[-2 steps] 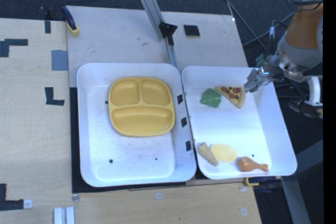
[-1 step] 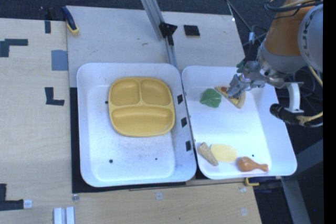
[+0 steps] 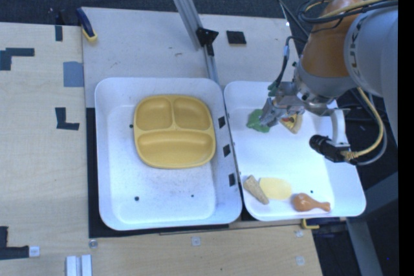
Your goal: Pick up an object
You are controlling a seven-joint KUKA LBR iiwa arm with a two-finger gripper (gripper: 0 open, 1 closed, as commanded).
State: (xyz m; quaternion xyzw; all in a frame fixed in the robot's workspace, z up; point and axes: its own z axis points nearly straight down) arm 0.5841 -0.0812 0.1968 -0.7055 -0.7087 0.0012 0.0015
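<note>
The left bin (image 3: 103,158) holds a yellow divided plate (image 3: 174,131), well apart from the pincer on its left side. The right bin (image 3: 240,139) holds all other items. A green object (image 3: 259,121), likely a toy vegetable, lies just beside the pincer on its left and looks to be touching the fingertip area. The pincer (image 3: 279,110) sits low in the upper part of the right bin, below the orange band (image 3: 326,52) of the arm. Whether its jaws stand wide or narrow cannot be told; the wrist body covers them. A small yellow-orange piece (image 3: 293,123) sits just beside the pincer on its right, partly under the wrist. Near the front of the bin, well below the pincer, lie a tan wedge (image 3: 255,189), a pale yellow disc (image 3: 276,188) and an orange drumstick-shaped toy (image 3: 309,203).

Risks, as judged from this position:
- The green object appears off-centre to the pincer. A closure here could pinch only its edge and let it slip, or push it toward the bin wall.
- The yellow-orange piece is close enough to be caught or dragged along.

Hard to make out: the exact contact between the green object and the pincer, and the identity of both nearby objects.
</note>
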